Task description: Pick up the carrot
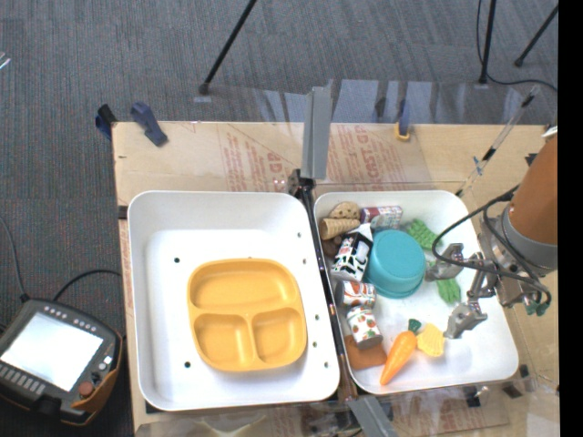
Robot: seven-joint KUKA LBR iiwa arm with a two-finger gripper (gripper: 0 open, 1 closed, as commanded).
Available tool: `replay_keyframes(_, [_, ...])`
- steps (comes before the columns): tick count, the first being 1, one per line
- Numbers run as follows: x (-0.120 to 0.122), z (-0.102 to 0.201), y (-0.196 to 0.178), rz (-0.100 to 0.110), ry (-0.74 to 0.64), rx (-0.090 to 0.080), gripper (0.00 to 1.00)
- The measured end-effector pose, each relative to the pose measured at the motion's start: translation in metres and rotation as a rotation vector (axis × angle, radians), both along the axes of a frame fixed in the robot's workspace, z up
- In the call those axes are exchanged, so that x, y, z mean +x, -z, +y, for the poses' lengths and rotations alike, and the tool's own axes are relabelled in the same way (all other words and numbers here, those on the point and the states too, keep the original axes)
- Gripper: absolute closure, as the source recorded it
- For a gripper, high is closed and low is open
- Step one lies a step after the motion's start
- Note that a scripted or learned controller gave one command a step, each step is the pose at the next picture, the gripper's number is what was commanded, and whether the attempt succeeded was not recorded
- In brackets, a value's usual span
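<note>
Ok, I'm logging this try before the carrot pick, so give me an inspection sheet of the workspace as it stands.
Surface: bench of brown board, bearing the left bin and the right bin.
Job's things: carrot lies at the right bin's near edge, beside a yellow toy.
Clutter: yellow divided plate in the left bin; teal bowl, milk carton, ice cream cone, green toys and small boxes in the right bin.
Grippers: tool hangs over the right bin, right of the carrot, nothing between its fingers.
Cables: black cable loops by the wrist.
Surroundings: pendant on grey carpet, tripod legs behind.
</note>
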State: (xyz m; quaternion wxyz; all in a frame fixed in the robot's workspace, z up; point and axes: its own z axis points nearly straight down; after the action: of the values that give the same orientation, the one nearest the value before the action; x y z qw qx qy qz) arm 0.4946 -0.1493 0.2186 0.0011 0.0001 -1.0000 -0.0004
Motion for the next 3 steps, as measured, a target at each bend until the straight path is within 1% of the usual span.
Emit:
replay_keyframes(1, [0.005,0.033,0.125,-0.004,0.081,0.006,0.00])
replay_keyframes(2, [-0.019,0.058,0.132,0.000,-0.024,0.001,0.00])
replay_keyframes(3, [-0.018,0.061,0.122,0.001,-0.029,0.001,1.00])
